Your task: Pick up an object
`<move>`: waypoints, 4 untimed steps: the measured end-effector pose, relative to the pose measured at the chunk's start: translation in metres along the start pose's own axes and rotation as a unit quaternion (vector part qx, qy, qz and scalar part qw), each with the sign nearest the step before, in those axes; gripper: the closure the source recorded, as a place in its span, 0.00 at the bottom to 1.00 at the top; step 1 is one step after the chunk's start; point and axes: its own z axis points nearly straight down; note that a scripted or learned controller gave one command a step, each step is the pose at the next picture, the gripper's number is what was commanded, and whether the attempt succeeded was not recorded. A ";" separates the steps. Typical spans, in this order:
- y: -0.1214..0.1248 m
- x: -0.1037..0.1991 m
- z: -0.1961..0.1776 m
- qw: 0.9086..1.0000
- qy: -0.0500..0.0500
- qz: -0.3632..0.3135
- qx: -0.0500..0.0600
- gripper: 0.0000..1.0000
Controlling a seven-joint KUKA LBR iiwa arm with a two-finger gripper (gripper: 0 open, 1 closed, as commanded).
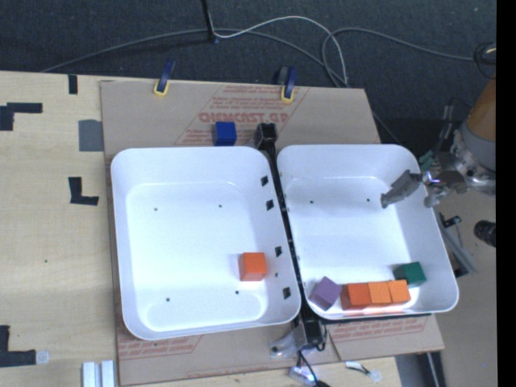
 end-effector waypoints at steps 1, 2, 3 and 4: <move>0.001 0.000 -0.001 1.000 0.000 0.000 -0.002 0.00; -0.002 0.004 0.060 1.000 0.000 -0.001 0.000 0.00; -0.004 -0.002 0.105 1.000 0.000 0.000 0.000 0.00; -0.005 -0.001 0.157 1.000 0.000 0.000 0.001 0.00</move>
